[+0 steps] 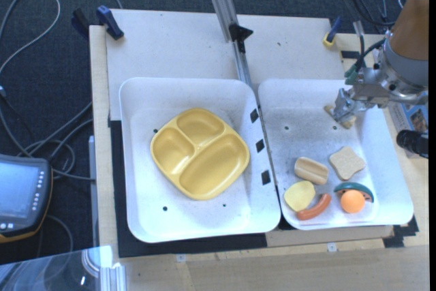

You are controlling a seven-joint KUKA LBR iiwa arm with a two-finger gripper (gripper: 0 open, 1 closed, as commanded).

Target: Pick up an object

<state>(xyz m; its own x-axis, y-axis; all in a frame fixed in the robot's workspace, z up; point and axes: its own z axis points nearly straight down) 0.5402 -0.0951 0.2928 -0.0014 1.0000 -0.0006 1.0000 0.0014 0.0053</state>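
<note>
**Gripper Over Right Bin, Objects Below and Ahead**

The gripper (pixel 344 112) hangs over the upper part of the right bin (pixel 300 102), clear of its floor contents; whether anything sits in it cannot be told. The candidate objects cluster toward the bin's near edge, below the gripper in the camera view: a bread slice (pixel 347 163) nearest, then a bread roll (pixel 310 170), a yellow round piece (pixel 299 195), a sausage (pixel 313 208) and an orange ball (pixel 352 201) resting on a teal ring (pixel 364 190). They lie close together, several touching, so neighbours could obstruct a clean descent. To the gripper's left, the left bin (pixel 136 146) holds a yellow divided plate (pixel 199 153), well apart.
</note>
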